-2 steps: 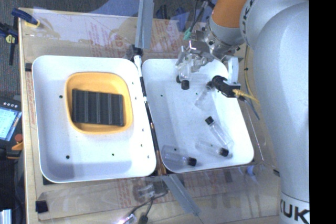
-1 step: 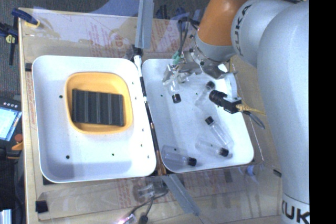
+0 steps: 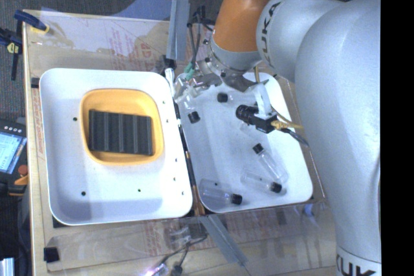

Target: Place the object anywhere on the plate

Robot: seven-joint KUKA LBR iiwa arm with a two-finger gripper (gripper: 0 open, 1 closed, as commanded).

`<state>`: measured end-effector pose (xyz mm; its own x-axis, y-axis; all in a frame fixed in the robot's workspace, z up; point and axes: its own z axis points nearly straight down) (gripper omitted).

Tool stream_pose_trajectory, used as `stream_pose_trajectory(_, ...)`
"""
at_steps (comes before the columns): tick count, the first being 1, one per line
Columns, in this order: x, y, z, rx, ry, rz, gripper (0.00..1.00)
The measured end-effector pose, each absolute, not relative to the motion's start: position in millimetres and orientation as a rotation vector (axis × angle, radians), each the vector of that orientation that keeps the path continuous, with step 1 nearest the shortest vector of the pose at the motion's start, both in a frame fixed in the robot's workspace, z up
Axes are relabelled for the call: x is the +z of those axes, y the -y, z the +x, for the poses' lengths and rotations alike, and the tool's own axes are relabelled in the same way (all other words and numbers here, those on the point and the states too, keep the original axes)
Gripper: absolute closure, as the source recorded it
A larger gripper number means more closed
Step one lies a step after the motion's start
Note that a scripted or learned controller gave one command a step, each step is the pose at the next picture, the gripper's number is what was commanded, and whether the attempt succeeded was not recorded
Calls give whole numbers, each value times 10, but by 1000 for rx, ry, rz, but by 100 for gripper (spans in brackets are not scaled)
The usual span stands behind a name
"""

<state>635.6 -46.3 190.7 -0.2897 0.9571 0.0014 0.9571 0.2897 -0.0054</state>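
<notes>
A yellow plate (image 3: pixel 120 99) lies in the left white bin (image 3: pixel 65 191), with a dark ridged rectangular block (image 3: pixel 121 132) on its middle. In the right white bin (image 3: pixel 213 158) lie clear vials with black caps: one near the front edge (image 3: pixel 218 193), one toward the right (image 3: pixel 270 165) and one beside it (image 3: pixel 261 182). Two small black caps, one (image 3: pixel 193 117) and the other (image 3: pixel 222 97), rest near the bin's back left. My gripper (image 3: pixel 185 84) hangs low over the back left corner of the right bin, close to the wall between the bins.
The grey arm with its orange band (image 3: pixel 239 16) covers the back and right side of the right bin. A grey upright bar (image 3: pixel 178 26) stands behind the bins. A clamp (image 3: pixel 29 19) and a small screen (image 3: pixel 10 148) sit at the far left.
</notes>
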Motion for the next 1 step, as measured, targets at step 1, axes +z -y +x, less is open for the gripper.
stream_pose_trajectory(1,1908,468,6357,5,2519,-1871,0)
